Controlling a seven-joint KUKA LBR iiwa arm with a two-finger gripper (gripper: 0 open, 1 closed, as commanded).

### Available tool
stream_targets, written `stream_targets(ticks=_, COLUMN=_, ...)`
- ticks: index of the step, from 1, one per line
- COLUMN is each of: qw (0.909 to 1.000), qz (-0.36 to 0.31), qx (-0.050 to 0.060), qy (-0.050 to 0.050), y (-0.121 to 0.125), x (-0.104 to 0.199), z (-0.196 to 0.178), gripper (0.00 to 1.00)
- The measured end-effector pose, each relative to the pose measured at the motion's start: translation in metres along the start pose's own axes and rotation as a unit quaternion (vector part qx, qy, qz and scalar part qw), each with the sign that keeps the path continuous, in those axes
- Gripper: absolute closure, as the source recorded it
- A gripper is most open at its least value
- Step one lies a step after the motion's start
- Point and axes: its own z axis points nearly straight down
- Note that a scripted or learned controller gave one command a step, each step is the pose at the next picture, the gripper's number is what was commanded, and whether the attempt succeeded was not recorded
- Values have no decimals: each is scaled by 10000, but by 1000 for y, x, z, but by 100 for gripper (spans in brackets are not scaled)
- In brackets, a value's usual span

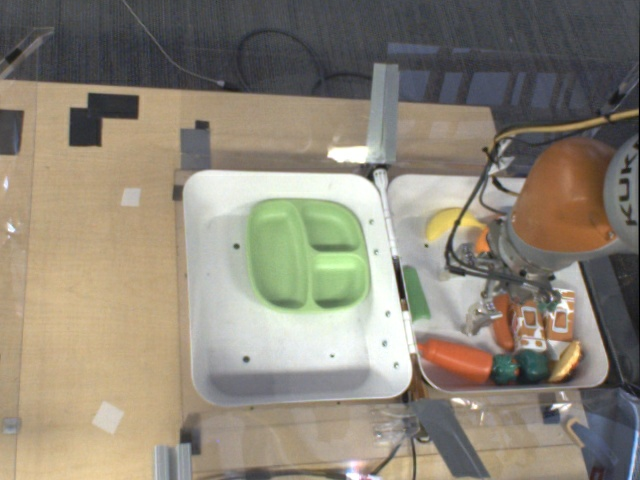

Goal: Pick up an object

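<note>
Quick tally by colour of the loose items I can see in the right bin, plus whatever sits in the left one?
Right bin, partly hidden by the arm:
Orange carrot: 1
Yellow banana: 1
Green stick-shaped piece: 1
Dark green item: 1
Orange-and-white packet: 1
Yellow-brown slice: 1
Left bin:
Green divided tray: 1
Total: 7

Banana (441, 225) half hidden behind arm (565, 208), arm cut off at right edge
</note>
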Motion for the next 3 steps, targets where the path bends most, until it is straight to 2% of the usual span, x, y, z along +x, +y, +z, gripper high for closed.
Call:
stream_targets(ticks=1, qw=9998, qz=110, qx=-51, qy=153, y=-36, x=-94, z=3, gripper=0)
stream_targets(ticks=2, qw=9973, qz=740, qx=-9, qy=23, y=-24, x=-62, z=3, gripper=0)
stream_targets(ticks=3, qw=9989, qz=478, qx=-4, qy=11, y=17, x=-7, z=0, gripper=0)
